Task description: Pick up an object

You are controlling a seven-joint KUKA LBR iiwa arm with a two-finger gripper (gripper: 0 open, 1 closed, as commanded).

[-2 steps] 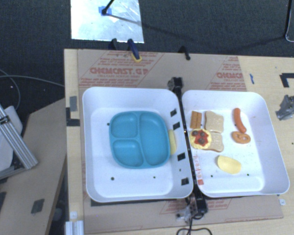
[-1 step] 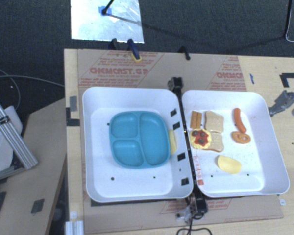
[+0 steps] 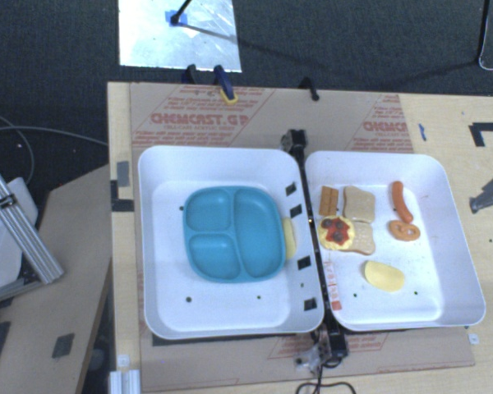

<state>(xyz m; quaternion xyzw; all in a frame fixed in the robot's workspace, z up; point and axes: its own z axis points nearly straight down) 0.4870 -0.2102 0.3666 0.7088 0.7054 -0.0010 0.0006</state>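
The right bin (image 3: 452, 245) holds several toy foods. A brown wafer (image 3: 329, 200) and a slice of toast (image 3: 360, 203) lie at its upper left. Just below them is a piece with red topping (image 3: 338, 232). An orange sausage (image 3: 401, 200) and an orange ring (image 3: 404, 231) lie near the middle. A pale yellow oval piece (image 3: 384, 276) rests closer to the front. My gripper (image 3: 488, 194) is a grey shape at the right edge of the view, outside the right bin and apart from all the food.
A blue divided plate (image 3: 233, 233) lies in the left bin (image 3: 164, 220), with a small yellow piece (image 3: 290, 238) tucked against its right side. Black clips sit along the wall between the bins. A blue clamp (image 3: 223, 82) stands behind the bench.
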